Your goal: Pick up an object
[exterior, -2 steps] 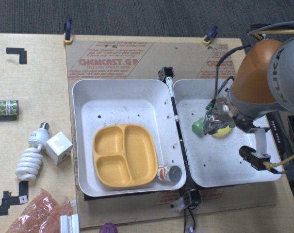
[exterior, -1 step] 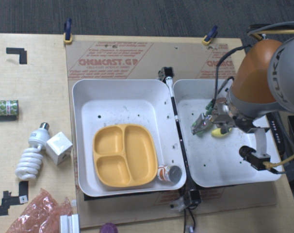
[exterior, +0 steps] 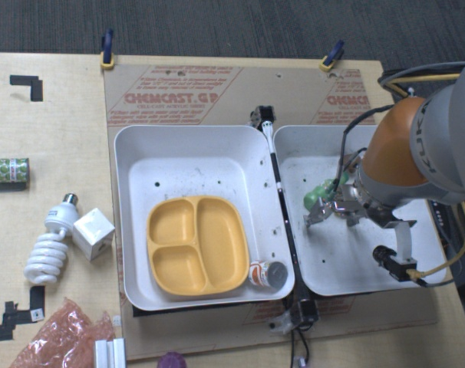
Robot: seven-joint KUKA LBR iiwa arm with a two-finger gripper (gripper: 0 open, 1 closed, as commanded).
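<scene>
Two shallow white bins side by side on the tabletop point(exterior: 56, 129). In the left bin point(exterior: 133, 205): a yellow divided plate point(exterior: 198, 245), and just beside its lower right corner, a small bottle point(exterior: 266, 274) lying on its side against the bin's corner. In the right bin point(exterior: 324, 267): the grey arm point(exterior: 417, 148) with its orange band, reaching in from the right, and the hand point(exterior: 324, 211) low over the bin's upper left part. Right next to the hand, a small green thing point(exterior: 318, 195), partly hidden by the metal parts. Cannot tell how far open the hand is, nor whether the green thing sits in its grip or merely beside it. Off to the left on the bare tabletop: a spiral light bulb point(exterior: 50, 244), a white cube point(exterior: 93, 232) touching it, a small green can point(exterior: 11, 171), and a pink mesh bag point(exterior: 60, 340) at the lower edge.
</scene>
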